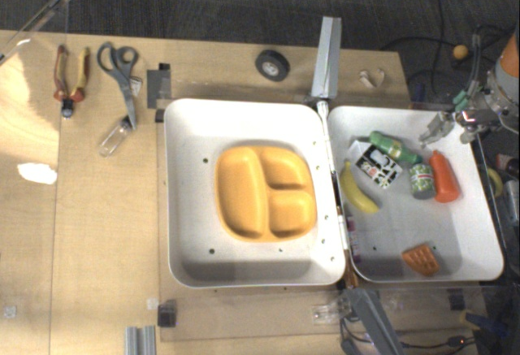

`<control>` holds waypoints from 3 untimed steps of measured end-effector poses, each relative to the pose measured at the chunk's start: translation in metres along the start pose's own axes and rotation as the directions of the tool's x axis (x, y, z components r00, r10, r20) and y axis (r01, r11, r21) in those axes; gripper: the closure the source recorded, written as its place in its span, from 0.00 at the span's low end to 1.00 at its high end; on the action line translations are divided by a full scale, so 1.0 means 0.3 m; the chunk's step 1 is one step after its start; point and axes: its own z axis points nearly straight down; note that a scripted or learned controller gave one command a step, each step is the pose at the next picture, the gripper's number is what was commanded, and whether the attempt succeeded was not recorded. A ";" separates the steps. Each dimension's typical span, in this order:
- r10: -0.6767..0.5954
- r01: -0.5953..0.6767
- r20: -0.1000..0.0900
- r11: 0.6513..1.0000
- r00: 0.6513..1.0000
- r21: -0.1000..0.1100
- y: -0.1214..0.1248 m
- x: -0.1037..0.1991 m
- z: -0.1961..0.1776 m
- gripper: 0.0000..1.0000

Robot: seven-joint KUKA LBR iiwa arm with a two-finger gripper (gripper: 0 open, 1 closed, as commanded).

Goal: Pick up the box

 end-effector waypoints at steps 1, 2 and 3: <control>-0.021 0.021 0.010 0.999 1.000 -0.031 -0.034 0.115 0.336 0.00; 0.059 -0.059 0.000 0.998 0.998 0.011 0.156 0.243 0.446 0.00; -0.060 0.060 0.008 0.998 0.998 -0.012 0.068 0.316 0.447 0.00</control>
